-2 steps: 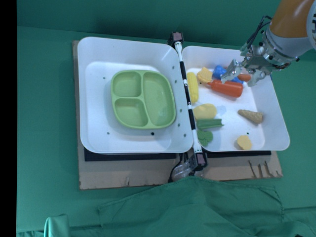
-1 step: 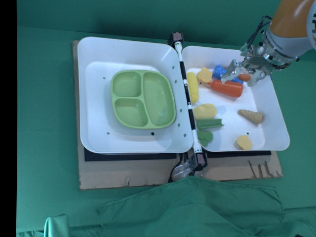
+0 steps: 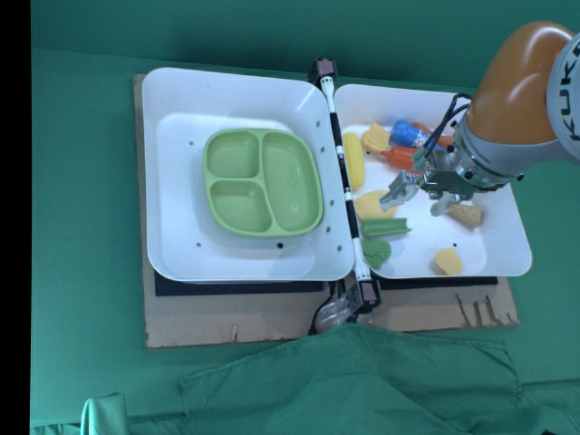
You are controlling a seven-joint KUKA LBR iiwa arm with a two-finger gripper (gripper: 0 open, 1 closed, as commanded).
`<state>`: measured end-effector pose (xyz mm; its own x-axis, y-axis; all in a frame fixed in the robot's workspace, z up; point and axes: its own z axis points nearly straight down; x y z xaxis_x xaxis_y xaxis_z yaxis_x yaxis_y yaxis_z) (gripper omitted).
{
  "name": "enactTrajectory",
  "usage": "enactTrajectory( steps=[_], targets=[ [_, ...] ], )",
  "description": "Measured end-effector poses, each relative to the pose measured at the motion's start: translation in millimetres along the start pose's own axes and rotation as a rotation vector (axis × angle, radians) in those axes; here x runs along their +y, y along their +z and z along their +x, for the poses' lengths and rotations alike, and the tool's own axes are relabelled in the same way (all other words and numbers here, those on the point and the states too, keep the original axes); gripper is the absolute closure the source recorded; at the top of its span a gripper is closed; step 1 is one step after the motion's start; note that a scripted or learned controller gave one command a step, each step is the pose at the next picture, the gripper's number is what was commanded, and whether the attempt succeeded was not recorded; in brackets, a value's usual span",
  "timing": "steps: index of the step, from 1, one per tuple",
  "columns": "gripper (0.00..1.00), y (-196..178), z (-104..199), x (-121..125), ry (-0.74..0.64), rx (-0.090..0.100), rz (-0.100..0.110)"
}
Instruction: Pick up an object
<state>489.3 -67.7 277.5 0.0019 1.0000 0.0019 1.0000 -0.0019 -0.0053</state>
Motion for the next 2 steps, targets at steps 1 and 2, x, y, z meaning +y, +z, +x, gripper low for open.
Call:
enactTrajectory(
  steps=[1, 2],
  targets=[
    [0.0, 94, -29, 26, 0.004, -0.003, -0.009],
    [0.0, 91, -46, 102, -0.001, -0.005, -0.022]
  ],
)
